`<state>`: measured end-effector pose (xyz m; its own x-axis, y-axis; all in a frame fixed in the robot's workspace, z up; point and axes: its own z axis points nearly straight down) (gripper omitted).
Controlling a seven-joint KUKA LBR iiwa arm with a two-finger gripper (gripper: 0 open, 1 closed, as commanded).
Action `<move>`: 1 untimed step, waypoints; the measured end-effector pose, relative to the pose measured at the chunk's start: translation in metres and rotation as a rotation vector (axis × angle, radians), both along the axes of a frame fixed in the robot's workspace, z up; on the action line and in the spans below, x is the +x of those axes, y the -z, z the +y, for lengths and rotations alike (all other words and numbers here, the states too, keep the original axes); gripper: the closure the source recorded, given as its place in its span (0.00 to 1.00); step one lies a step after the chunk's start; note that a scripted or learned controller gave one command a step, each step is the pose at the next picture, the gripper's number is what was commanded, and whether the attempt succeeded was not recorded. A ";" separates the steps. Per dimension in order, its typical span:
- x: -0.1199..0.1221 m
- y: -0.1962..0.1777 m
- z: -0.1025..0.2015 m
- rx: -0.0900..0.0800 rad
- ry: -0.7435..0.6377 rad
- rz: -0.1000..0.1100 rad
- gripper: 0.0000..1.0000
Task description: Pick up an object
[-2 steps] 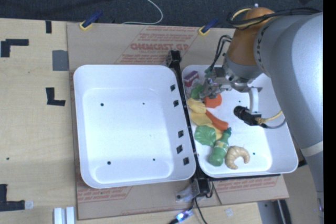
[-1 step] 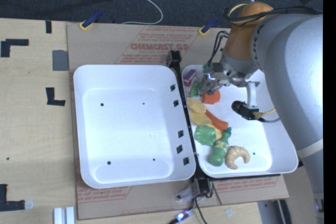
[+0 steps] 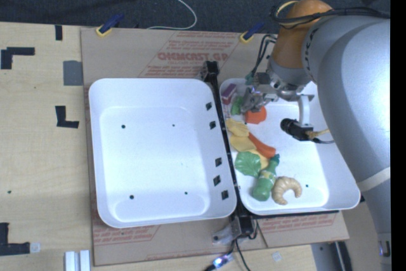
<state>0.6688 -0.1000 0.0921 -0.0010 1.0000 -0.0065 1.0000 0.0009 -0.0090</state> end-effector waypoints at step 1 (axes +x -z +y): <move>0.001 0.000 0.000 -0.003 0.002 -0.007 1.00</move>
